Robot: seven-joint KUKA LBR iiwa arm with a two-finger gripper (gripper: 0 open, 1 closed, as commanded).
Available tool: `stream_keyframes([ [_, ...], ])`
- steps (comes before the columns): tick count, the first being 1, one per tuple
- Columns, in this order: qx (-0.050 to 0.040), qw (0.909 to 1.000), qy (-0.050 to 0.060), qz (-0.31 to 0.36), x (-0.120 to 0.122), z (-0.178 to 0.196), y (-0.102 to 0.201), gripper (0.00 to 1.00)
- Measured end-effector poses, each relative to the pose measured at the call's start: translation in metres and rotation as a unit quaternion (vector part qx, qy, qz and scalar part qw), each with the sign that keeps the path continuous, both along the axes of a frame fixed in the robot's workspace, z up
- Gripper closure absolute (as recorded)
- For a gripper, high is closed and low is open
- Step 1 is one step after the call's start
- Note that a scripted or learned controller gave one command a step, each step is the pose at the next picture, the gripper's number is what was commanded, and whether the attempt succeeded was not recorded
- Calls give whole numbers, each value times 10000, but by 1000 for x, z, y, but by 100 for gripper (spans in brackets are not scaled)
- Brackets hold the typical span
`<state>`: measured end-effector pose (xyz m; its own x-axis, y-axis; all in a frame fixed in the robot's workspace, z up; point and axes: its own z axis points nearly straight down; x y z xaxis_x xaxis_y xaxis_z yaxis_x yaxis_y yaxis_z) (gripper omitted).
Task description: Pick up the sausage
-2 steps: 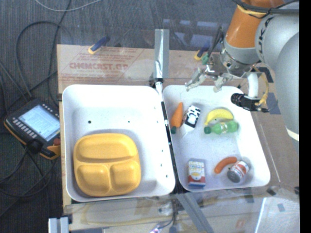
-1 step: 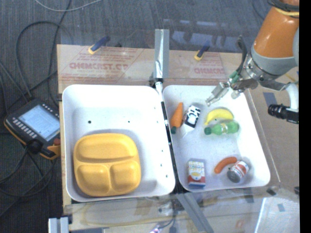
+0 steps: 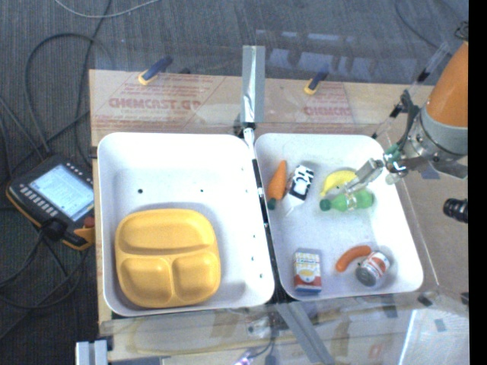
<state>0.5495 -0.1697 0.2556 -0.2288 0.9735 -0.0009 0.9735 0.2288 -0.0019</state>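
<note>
Camera view. Landmark: the right bin (image 3: 396,226), the white one next to the arm.

The sausage (image 3: 353,257) lies in the near right part of the right bin, tilted, its lower left end pointing toward the small box. It touches or nearly touches the tin can (image 3: 373,268) just to its right. Nothing grips it.

A small box (image 3: 307,271) with a red and yellow label stands near the front wall of the right bin, left of the sausage. A carrot (image 3: 278,180) lies against the bin's left wall, toward the far side. A black and white item (image 3: 302,181) sits just beside the carrot. A banana (image 3: 338,182) and a green bottle (image 3: 348,201) sit together in the far middle of the bin.

The gripper (image 3: 364,179) hangs over the banana and bottle, well apart from the sausage. Whether it is spread or pressed together: cannot tell from this angle.

Left of the right bin, the left bin (image 3: 175,154) holds a yellow divided tray (image 3: 167,257) in its near part.
</note>
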Motion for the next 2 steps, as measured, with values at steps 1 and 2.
stream_keyframes([
  [1, 12, 9996, 12, -285, -48, -129, -8, 0],
  [2, -23, 9964, -68, -850, -63, -166, 13, 0],
])
